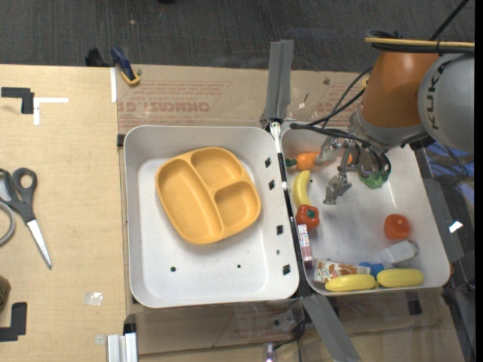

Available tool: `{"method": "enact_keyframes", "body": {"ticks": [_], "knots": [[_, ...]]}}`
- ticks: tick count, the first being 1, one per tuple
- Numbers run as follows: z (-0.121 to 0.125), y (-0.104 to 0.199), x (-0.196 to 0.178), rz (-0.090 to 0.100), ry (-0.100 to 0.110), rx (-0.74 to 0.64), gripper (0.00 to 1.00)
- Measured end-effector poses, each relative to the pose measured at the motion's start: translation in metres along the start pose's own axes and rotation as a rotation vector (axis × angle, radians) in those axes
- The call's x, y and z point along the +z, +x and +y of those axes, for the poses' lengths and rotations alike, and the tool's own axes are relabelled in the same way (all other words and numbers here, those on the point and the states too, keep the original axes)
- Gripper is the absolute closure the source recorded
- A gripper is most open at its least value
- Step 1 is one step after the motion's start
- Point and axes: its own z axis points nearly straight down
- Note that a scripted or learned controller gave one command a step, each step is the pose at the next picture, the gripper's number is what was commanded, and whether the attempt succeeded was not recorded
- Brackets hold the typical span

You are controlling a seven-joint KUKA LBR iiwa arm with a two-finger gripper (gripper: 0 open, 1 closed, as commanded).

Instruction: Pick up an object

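My gripper (pixel 339 181) hangs over the upper middle of the right bin (pixel 430 202), below the orange band of the arm. A green object (pixel 373 175) sits right beside it on its right, partly covered by the wrist; whether they touch is unclear. To the gripper's left lie a yellow banana (pixel 301 187) and a small orange piece (pixel 306 159). A red fruit with a green top (pixel 307 216) lies below the banana.
An orange round fruit (pixel 397 226) is at the right bin's right side. Along its front edge lie a corn cob (pixel 400 277), a yellow piece (pixel 350 282) and a printed packet (pixel 336 269). The left bin (pixel 143 225) holds a yellow divided plate (pixel 207 194). Scissors (pixel 26 210) lie on the bench at left.
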Motion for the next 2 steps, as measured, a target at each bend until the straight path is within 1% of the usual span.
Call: {"method": "enact_keyframes", "body": {"ticks": [1,2], "knots": [[0.004,0.028,0.013,0.007,-0.003,0.161,0.00],[-0.032,-0.014,-0.005,0.000,-0.002,0.183,0.00]]}}
